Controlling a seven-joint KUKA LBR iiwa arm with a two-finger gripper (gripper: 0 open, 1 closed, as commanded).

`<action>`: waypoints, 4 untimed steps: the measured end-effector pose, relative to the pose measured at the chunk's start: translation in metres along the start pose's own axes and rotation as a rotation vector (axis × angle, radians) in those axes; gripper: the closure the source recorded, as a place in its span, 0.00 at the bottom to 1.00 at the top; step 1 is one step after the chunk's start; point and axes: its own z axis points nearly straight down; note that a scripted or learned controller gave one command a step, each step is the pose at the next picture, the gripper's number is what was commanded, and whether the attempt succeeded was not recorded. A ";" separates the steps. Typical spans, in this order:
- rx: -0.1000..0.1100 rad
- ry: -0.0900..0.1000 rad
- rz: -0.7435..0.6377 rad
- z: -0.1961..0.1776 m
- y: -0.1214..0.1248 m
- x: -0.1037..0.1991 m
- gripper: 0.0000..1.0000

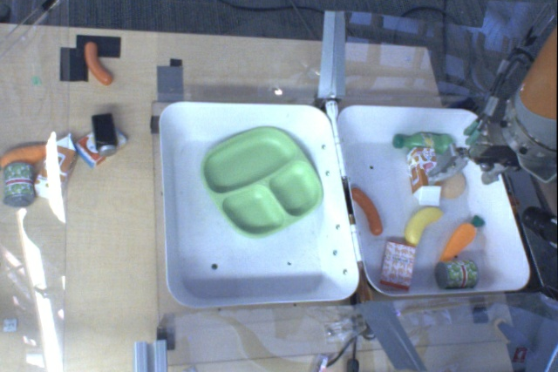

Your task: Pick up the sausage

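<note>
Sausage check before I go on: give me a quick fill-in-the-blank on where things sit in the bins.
1. The sausage lies in the ____ bin, near that bin's left wall.
2. The green divided plate sits in the ____ bin.
3. The banana lies between the sausage and the ____.
4. The gripper is over the right bin's ____ edge, apart from the sausage.

Missing words: right; left; carrot; right

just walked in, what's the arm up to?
The grey arm's gripper is over the right white bin, by the green bottle and the orange-and-white carton. Its target, the reddish-brown sausage, lies untouched at that bin's left edge, apart from the gripper. The green divided plate sits in the left white bin.
</note>
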 end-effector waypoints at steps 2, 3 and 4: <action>0.000 0.000 0.107 0.095 0.036 0.138 0.00; 0.001 0.000 0.164 0.094 -0.007 0.087 0.00; -0.008 0.001 0.187 0.187 -0.005 0.028 0.00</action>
